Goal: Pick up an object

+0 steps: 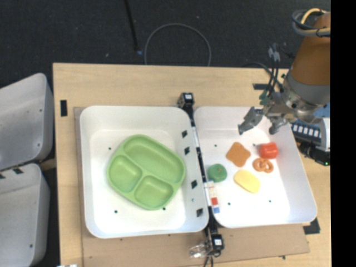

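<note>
Two dark fingers of the tool (262,120) hang spread apart over the right bin (289,202), near its far edge, with nothing between them. One finger points toward the left and the other sits close to the bin's right side. Above the tool, the grey arm (303,102) comes in from the right edge of the surface (119,85), and its orange band (311,60) shows higher up. Thin black cables hang beside the wrist.

Four small toy foods lie in the right bin, all below the tool and not touching it. An orange flat piece (238,154) lies nearest the middle of the bin, just under the left finger. A red block (268,150) sits to its right, almost under the right finger. A small brown pretzel shape (263,165) rests just in front of the red block. A yellow lump (246,181) lies a little closer to the near edge. A round green thing (217,173) sits by the bin's left wall, well apart from the tool.

The left bin (97,216) holds a green tray (146,172) with three hollows, lying flat near its middle.

A small tag with red and blue marks (213,199) sits on the strip between the bins, but its writing is too small to read.
</note>
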`<state>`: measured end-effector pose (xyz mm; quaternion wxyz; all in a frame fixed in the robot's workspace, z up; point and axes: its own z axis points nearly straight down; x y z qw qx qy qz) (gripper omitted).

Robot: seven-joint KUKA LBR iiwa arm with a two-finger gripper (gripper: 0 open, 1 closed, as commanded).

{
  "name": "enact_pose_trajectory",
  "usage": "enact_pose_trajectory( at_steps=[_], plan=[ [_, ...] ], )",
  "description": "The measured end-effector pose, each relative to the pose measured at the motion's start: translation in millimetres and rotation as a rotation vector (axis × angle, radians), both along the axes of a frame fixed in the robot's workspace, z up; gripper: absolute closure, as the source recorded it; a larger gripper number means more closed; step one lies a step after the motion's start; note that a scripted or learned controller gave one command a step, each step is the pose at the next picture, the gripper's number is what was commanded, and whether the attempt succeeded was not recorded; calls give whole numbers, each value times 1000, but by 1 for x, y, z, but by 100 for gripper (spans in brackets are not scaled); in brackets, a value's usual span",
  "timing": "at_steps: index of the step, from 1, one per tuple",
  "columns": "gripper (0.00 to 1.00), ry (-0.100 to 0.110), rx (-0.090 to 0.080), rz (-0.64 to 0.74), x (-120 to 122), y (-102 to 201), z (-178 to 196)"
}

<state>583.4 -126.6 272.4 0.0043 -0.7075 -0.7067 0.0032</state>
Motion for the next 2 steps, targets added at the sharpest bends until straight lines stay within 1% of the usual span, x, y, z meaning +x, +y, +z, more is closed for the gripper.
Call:
enact_pose_trajectory(
  at_steps=[1, 2],
  plan=[
    [0, -11, -2, 3, 2, 0, 6],
    [0, -8, -4, 1, -8, 0, -43]
  ],
)
